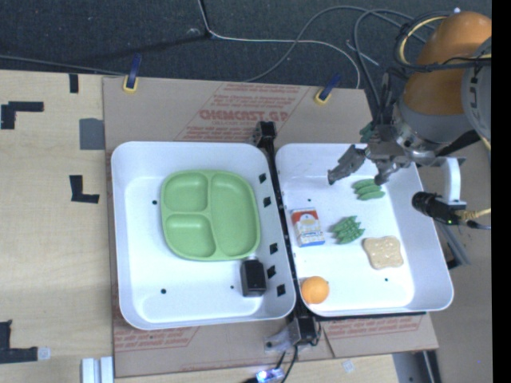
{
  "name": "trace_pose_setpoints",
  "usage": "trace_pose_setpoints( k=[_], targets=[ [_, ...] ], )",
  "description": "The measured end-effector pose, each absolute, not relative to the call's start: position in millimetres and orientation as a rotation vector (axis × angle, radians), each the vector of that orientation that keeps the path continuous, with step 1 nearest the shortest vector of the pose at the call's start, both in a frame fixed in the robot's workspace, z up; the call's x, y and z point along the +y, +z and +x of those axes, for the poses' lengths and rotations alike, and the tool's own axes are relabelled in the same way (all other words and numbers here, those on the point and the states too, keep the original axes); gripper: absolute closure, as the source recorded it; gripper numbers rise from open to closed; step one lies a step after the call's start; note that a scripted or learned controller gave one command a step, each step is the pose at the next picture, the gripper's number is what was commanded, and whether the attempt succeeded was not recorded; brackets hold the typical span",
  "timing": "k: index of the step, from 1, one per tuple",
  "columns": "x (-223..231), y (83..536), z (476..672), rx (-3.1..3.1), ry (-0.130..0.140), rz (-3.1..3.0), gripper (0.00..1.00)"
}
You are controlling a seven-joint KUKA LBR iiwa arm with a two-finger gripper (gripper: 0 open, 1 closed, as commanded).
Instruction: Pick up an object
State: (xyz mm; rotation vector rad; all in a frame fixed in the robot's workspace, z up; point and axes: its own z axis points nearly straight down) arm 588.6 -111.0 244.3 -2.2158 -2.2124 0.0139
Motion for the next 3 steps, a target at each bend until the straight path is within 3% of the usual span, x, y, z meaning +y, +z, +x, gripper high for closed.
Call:
trace_pose_setpoints(
  k=[1, 3],
  targets=[
    [-110.9, 251.0, 590.9, -2.222, 0.002, -2.219, 0.00],
    [-109.6, 142.7, 583.2, -2.218, 0.009, -2.218, 0.00]
  ],
)
